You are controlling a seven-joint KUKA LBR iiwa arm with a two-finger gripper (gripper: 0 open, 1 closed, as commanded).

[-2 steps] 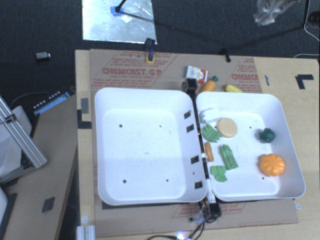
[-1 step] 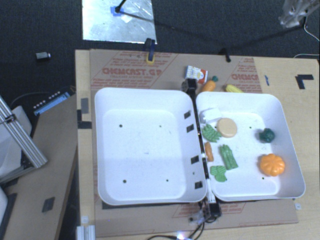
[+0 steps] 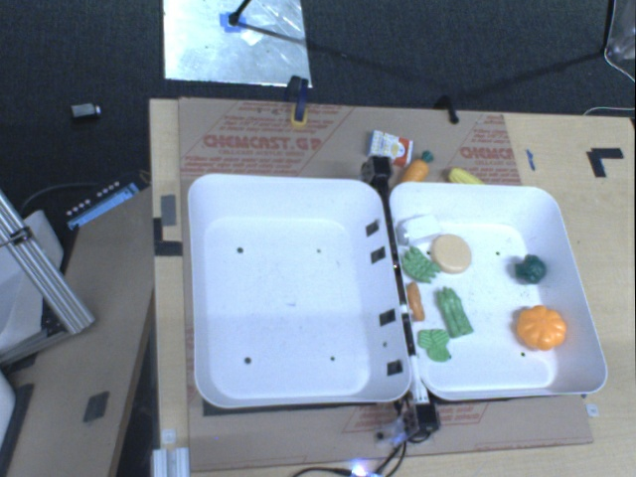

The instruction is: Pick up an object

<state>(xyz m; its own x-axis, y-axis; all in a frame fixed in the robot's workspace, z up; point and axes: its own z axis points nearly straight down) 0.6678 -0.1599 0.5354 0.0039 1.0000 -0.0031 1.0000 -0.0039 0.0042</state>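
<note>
The toys to pick from lie in the right bin [image 3: 574,266]. An orange pumpkin [image 3: 540,327] sits near the bin's right wall. A dark green round toy [image 3: 530,268] sits just above it, a little apart. Over by the left wall of this bin there is a bunch of smaller toys close together. A flat tan round piece [image 3: 453,253] touches a white block [image 3: 418,231]. A green leafy piece [image 3: 418,265] lies just left of the tan one. Lower down, a long green bumpy toy [image 3: 454,312] lies tilted, with a small orange stick [image 3: 415,305] beside it by the wall. A second green leaf [image 3: 434,344] lies just under them.

I cannot tell how far open the tool is, or if it has hold of anything.

The left bin [image 3: 199,202] touches the right bin along the middle, where dark clips join them. Behind the bins, on the brown board [image 3: 248,139] with red letters that covers the counter, lie a toy carrot [image 3: 414,171], a yellow toy [image 3: 464,177] and a small white and red pack [image 3: 390,146]. A blue and yellow clamp [image 3: 297,102] grips the far edge of the board. A shiny silver sheet [image 3: 234,28] lies on the dark floor past it.
</note>
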